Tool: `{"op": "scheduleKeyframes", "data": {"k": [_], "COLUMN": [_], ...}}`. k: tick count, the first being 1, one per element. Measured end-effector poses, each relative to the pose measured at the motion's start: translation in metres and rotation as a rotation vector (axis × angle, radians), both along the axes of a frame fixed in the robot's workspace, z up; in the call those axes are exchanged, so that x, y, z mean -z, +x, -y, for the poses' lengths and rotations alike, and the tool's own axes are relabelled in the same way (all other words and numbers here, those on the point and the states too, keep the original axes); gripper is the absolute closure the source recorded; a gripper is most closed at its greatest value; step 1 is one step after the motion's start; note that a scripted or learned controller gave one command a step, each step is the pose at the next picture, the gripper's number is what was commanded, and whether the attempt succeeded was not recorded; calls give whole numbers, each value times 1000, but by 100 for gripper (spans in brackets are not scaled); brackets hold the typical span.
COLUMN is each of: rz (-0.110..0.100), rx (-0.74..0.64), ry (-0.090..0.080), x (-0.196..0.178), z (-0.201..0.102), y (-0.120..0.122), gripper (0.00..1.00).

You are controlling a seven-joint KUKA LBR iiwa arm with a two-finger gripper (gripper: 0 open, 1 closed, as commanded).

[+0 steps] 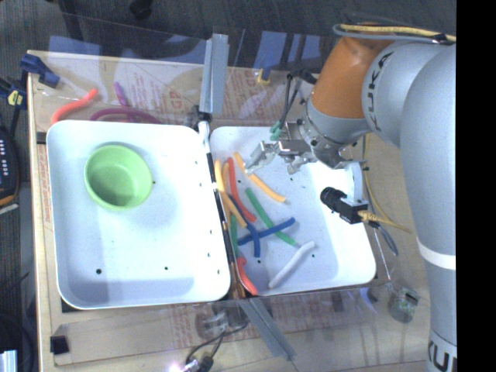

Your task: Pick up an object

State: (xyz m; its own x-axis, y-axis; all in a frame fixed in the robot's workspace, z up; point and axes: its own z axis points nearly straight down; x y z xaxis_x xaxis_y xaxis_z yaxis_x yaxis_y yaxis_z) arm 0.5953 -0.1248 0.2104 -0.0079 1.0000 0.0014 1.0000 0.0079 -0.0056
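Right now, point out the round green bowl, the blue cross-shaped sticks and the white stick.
Round green bowl [118, 177]: camera view, inner floor.
Blue cross-shaped sticks [259, 235]: camera view, where they cross.
White stick [291, 264]: camera view, mid-length.

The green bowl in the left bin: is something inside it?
The green bowl stands in the left bin. Its inside looks bare green, with no object visible. The near inner wall is partly hidden by the rim.

Black lettering "KUKA" on the rounded grey robot arm casing [403, 76] beside the orange band. Letters "KU" at the casing's lower right edge.
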Motion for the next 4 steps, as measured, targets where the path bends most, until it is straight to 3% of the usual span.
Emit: {"op": "scheduleKeyframes", "data": {"k": [1, 2, 3, 4], "rz": [4, 1, 1, 2], "rx": [59, 53, 52, -33], "ry": [-3, -4, -5, 0], "x": [115, 105, 105, 118], "z": [65, 65, 65, 47], "y": [2, 2, 2, -2], "gripper": [0, 100, 0, 0]}}
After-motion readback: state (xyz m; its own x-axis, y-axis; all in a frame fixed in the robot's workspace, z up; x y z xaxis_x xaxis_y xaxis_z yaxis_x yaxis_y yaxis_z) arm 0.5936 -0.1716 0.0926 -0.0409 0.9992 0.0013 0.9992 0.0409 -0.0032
